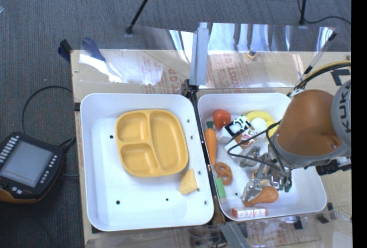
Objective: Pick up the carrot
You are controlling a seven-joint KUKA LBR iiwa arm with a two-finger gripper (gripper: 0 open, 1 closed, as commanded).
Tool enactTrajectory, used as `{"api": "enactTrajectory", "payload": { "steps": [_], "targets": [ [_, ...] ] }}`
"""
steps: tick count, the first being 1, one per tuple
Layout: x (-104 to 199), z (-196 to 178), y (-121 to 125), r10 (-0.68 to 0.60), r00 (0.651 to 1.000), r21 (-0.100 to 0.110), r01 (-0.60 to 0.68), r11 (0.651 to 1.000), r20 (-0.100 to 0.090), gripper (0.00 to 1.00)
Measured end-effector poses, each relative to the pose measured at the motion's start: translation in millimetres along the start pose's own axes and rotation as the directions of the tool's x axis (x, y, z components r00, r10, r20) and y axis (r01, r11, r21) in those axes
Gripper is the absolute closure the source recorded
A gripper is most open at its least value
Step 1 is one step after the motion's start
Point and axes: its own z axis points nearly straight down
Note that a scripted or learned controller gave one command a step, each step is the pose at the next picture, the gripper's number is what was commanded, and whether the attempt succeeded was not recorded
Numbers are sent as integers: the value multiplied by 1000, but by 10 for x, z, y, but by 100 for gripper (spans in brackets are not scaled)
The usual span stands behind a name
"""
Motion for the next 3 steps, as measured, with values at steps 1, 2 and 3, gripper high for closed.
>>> {"api": "enactTrajectory", "payload": {
  "steps": [1,2,3],
  "targets": [
    [-150,-1514,46,-304,953,3,304,953,11,0],
    [113,-222,-545,-690,724,-3,690,724,-1,0],
    [109,-316,-532,-686,728,-7,686,728,1,100]
  ]
}}
